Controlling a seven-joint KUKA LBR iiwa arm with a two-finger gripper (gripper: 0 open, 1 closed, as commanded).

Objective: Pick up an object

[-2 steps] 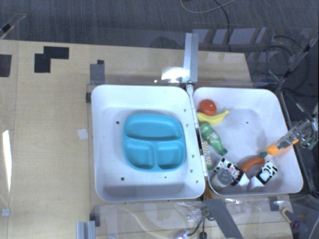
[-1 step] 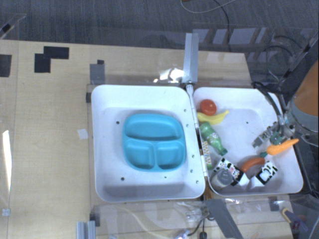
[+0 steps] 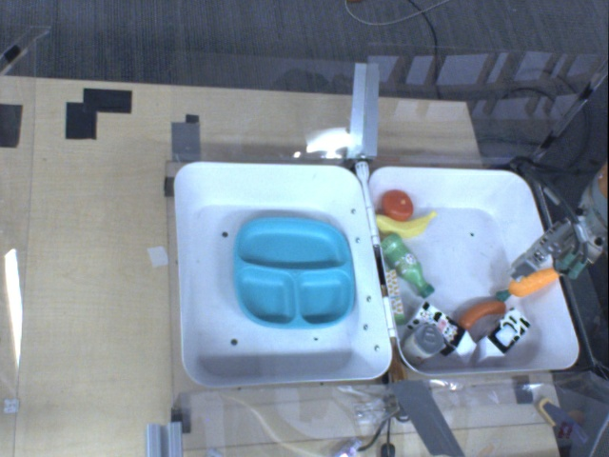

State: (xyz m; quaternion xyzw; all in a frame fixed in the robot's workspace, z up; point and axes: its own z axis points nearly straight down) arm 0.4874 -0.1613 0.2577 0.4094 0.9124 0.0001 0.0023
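Note:
The right white bin [image 3: 476, 190] holds several toy items. A red tomato [image 3: 397, 204] and a yellow banana [image 3: 407, 224] lie near its left wall, with a green bottle [image 3: 407, 268] below them. A black-and-white cow-patterned piece [image 3: 436, 326], a brown sausage [image 3: 482, 310] and a second cow-patterned piece [image 3: 509, 330] lie along the front. An orange carrot [image 3: 534, 282] lies by the right wall. My gripper [image 3: 557, 254] hangs at the bin's right rim, just above and right of the carrot, very close to it or touching it.
The left white bin [image 3: 205, 255] holds a blue divided plate [image 3: 294, 269]. A metal post [image 3: 365, 112] stands behind the seam between the bins. The arm comes in over the right bin's right wall.

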